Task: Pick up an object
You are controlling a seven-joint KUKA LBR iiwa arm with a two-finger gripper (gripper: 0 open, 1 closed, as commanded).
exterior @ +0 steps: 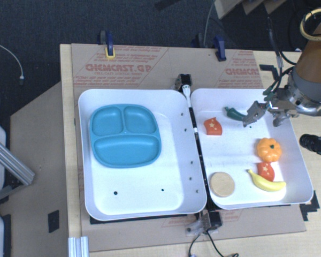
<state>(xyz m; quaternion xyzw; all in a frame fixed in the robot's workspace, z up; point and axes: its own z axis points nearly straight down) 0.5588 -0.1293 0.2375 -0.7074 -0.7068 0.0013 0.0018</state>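
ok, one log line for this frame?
phase: approach | fingers: open, nothing held | position: over right white bin, far side | nearest: dark green curved object | blue divided plate: left bin

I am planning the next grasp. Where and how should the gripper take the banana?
Probably at the middle of the banana, from straight above, fingers across its narrow width. It lies flat near the right bin's front wall, and a red piece touches its back side.
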